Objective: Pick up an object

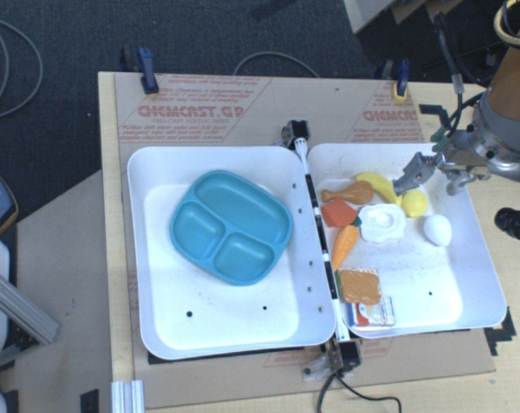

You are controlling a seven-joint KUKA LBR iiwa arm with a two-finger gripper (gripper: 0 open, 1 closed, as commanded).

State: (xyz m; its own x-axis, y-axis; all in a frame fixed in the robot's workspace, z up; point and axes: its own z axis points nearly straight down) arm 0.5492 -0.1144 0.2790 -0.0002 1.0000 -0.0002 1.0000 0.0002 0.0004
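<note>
The right bin (467, 291) holds several toy foods: a yellow banana (376, 183), a brown drumstick (346, 194), a red tomato (337, 213), an orange carrot (344, 245), a white fried egg (382, 224), a yellow lemon (414, 202), a white egg (436, 229) and a brown toast slice (359, 285). My gripper (434, 179) hovers over the bin's far right part, just above the lemon and the white egg. It is open, one grey finger (412, 174) slanting down toward the lemon. Nothing sits between the fingers.
The left bin (157, 299) holds a blue divided plate (232, 226). A small printed packet (376, 314) lies at the right bin's near edge, by the toast. The ridge where the two bins meet (316, 231) runs down the middle. Blue clamps (145, 65) hold the board's far edge.
</note>
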